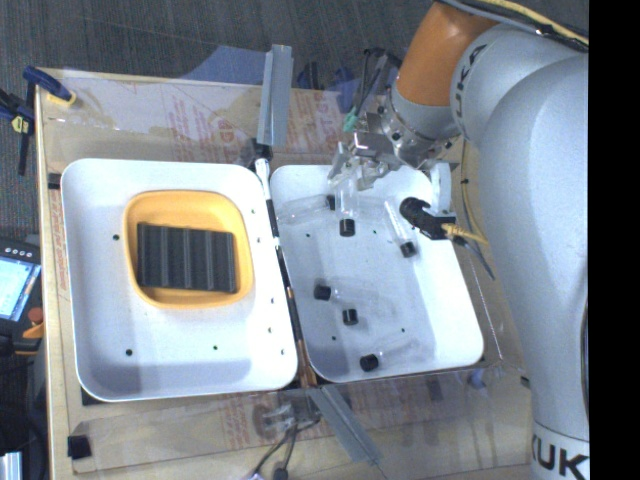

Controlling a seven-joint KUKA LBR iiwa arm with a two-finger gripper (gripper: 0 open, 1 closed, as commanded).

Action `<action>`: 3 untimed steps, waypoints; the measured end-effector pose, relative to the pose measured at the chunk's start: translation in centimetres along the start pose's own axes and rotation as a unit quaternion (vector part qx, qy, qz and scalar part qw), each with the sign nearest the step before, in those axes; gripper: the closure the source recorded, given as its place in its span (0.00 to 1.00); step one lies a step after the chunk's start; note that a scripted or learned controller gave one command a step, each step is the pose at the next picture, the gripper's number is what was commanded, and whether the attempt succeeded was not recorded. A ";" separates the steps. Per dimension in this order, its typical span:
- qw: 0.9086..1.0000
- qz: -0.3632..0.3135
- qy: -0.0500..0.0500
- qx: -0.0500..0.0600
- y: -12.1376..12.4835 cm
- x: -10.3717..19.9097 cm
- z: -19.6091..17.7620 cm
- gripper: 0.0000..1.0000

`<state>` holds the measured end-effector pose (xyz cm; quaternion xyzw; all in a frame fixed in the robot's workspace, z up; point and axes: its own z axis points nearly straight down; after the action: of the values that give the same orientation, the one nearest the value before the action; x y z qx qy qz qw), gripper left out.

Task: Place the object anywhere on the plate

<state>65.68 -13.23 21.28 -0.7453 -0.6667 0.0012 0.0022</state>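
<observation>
In the near part of the bench, going back to the far side:

Near edge: the bench [180, 428] shows bare wood in front of both bins.

Right bin [440, 353]: shallow and white, with several small black objects scattered on its floor.

Nearest object [369, 362]: lies by the near wall of the right bin.

Middle objects: one [349, 316] and another [322, 292] sit close together, left of the bin's centre.

Right-hand object [407, 249]: rests apart from the others, toward the bin's right side.

Far object [347, 227]: lies just below my gripper; I cannot tell whether anything touches it.

Left bin [100, 348]: white, beside the right bin, walls nearly touching.

Plate [145, 208]: yellow with rounded corners, in the far half of the left bin, holding a dark ribbed insert [188, 256]. None of the black objects is on it.

My gripper [352, 176]: hangs over the far left corner of the right bin. I cannot tell how wide it stands, nor whether it has hold of anything.

My arm [530, 168]: grey, with the orange band [435, 43] on the far side, reaching in from the right.
</observation>
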 end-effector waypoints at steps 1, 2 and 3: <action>0.989 -0.147 -0.001 0.001 -1.8 5.6 -0.5 1.00; 0.967 -0.255 -0.001 0.000 -3.1 8.8 2.2 1.00; 0.967 -0.255 -0.001 0.000 -3.1 8.8 2.1 0.00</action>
<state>63.55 -4.16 19.16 -0.5509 -0.8346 0.0014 0.0014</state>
